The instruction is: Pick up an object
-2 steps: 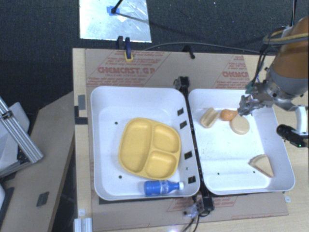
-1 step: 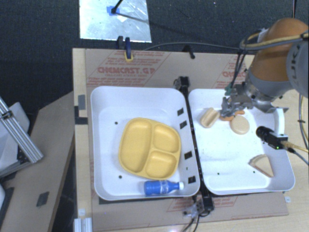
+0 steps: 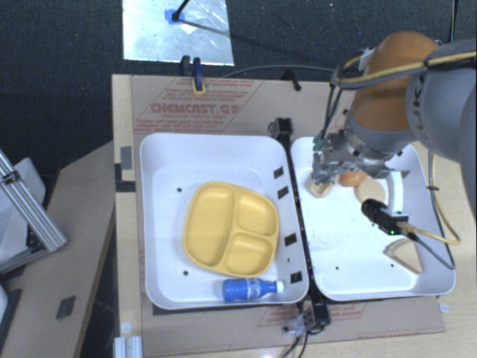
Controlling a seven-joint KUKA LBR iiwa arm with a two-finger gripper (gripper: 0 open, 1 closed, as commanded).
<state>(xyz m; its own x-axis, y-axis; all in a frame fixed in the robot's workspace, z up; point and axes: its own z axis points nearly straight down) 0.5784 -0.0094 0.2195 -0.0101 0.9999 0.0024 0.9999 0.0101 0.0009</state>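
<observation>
Camera view: pincer above right bin.

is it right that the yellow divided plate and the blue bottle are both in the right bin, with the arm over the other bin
Not quite. The camera view shows the yellow divided plate and the blue bottle in the left bin; the arm is over the right bin.

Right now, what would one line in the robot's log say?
arm: over right bin | gripper: low by tan pieces | left bin: yellow tray, blue bottle | pick: not seen
</observation>
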